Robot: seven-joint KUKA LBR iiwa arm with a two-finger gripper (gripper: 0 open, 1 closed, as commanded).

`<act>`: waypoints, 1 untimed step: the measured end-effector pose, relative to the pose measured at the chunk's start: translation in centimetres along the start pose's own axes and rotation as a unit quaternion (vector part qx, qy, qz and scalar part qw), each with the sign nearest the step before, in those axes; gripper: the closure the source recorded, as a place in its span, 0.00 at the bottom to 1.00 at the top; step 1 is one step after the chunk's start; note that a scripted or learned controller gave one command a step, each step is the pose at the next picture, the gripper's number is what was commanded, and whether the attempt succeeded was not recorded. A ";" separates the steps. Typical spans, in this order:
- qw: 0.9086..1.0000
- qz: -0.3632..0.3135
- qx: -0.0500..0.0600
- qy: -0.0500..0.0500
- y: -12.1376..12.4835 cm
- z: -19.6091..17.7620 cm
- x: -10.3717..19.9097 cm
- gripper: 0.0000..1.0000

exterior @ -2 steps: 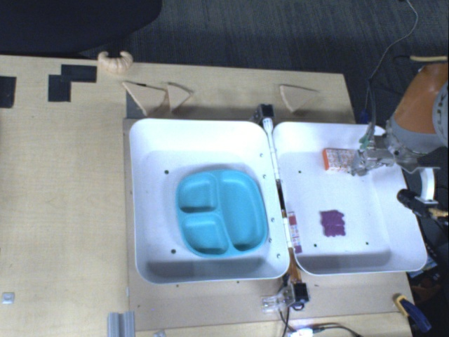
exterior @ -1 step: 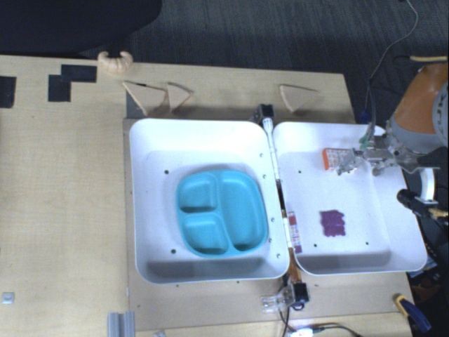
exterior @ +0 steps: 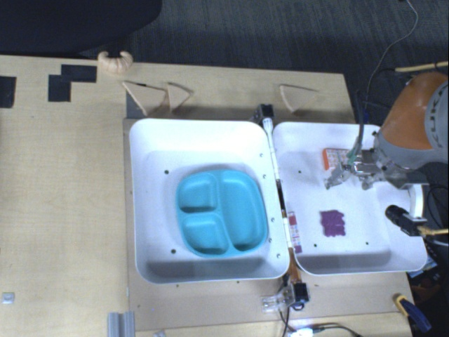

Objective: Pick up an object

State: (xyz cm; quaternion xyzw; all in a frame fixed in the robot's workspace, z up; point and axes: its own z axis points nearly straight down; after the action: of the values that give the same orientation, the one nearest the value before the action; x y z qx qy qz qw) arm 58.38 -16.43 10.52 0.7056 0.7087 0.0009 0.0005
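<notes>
The claw (exterior: 345, 174) hangs low inside the right bin (exterior: 309, 255), near its back half, with the grey arm (exterior: 414, 128) reaching in from the right. Its fingers look parted a little, and nothing shows between them, so I judge it open and carrying nothing. Just behind it, at the far side of the same bin, lies a small orange and white packet (exterior: 330, 158), partly covered by the claw's metalwork. Nearer the front of that bin, well apart from the claw, lies a flat purple patch (exterior: 333, 222), something thin and limp by the look of it. A narrow card with red marks (exterior: 292, 230) leans against the wall between the bins. The left bin (exterior: 147, 258) holds a blue divided tray (exterior: 222, 211), far from the arm's present reach.

The main risk, as I judge it, is that the fingers close beside the packet rather than around it: it lies flat and close to the wall, so the tips may scrape the floor or push it away. The purple patch would be worse, as it offers almost no height to pinch. A closure on air is likely if the descent is slightly off
</notes>
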 end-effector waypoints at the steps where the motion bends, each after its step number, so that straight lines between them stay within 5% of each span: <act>1: 1.000 0.001 -0.004 -0.001 -5.0 1.8 1.3 0.00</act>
State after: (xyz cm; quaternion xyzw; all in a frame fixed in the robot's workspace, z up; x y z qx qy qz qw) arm 53.33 -15.13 8.73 0.7065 0.7077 0.0025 0.0040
